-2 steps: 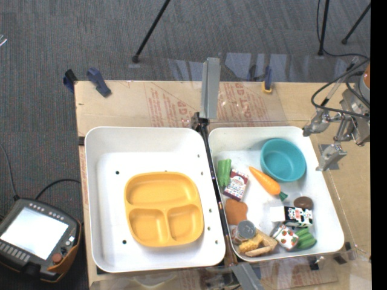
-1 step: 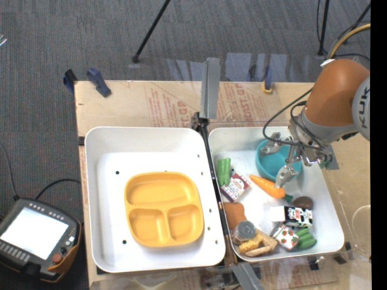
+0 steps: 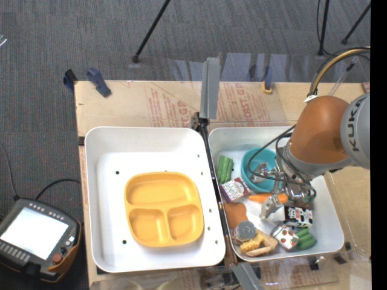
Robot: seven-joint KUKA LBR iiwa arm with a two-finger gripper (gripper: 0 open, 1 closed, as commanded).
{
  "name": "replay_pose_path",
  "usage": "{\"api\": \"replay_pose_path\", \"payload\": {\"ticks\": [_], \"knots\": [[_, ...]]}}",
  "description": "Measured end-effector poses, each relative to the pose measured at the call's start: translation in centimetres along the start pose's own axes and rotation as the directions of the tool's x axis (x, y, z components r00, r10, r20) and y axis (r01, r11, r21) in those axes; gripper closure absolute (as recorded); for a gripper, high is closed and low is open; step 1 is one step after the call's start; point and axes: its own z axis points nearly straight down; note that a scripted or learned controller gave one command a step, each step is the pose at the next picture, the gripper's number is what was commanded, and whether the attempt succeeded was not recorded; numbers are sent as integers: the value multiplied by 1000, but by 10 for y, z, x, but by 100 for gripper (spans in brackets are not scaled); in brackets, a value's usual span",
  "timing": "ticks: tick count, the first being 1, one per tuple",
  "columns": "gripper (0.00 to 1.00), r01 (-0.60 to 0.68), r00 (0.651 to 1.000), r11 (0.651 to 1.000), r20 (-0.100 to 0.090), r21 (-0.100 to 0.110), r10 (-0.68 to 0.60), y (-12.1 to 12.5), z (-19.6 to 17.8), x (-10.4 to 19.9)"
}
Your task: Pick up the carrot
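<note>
Orange carrot (image 3: 261, 198) lies flat in the right bin (image 3: 336, 222).

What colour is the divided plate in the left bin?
Yellow; the divided plate shows plainly in the camera view.

Both white bins (image 3: 97, 162) look like smooth moulded plastic with a soft sheen. The yellow divided plate (image 3: 163, 209) is glossy plastic too, catching light along its ridges. The worktop (image 3: 139, 104) is matt brown cardboard, printed in red. The carrot (image 3: 261, 198) has a dull orange skin, and the teal bowl (image 3: 253, 161) looks like smooth plastic. The arm's orange band (image 3: 320, 132) is shiny and smooth; the gripper (image 3: 279, 203) below it shows bare grey metal parts. The floor (image 3: 72, 29) is rough dark carpet.
</note>
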Motion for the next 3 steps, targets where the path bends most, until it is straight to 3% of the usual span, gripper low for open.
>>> {"api": "replay_pose_path", "payload": {"ticks": [1, 2, 3], "knots": [[0, -106, 994, 994, 2, 1, 106, 6, -1, 44], [0, -135, 991, 991, 9, 4, 135, 40, -3, 30], [0, -244, 970, 970, 4, 4, 244, 48, -1, 10]]}}
